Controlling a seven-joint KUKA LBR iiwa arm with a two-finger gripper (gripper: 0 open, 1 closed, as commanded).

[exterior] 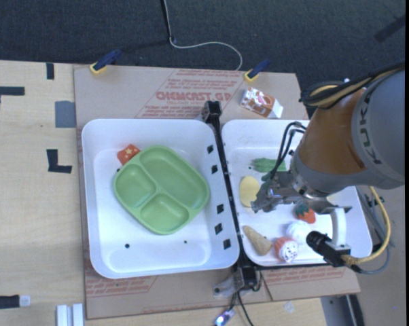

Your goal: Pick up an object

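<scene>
arm (340, 141): grey with an orange band, reaching in from the right and hanging over the middle of the right bin.
gripper (265, 202): dark, low over the right bin floor, just right of the yellow piece; whether it is released or clenched cannot be told at this size, and no object is seen in it.
right bin (245, 138): white and shallow, holding all the likely targets.
yellow piece (249, 191): rounded, near the bin's left wall, just beside the gripper and the closest candidate.
green piece (264, 164): leafy, just beyond the yellow piece, partly behind a cable.
red and green piece (305, 214): small, right of the gripper, close under the wrist.
tan cone (257, 240): lies at the near left of the right bin.
red and white ball (287, 250): near edge, just right of the cone, with a small white piece beside it.
left bin (96, 202): holds a green divided plate (162, 189) and a small red block (128, 153) at the plate's far left corner.
packet (261, 103): outside the bins, on cardboard beyond the right bin.
risk, position: the gripper seems set beside the yellow piece, not over it; closing here may catch nothing.
risk, shape: a smooth rounded piece may squirt out sideways.
risk, wall: the dividing wall lies just left of the yellow piece and may block one side.
obstruction: the arm hides much of the right bin's right half.
</scene>
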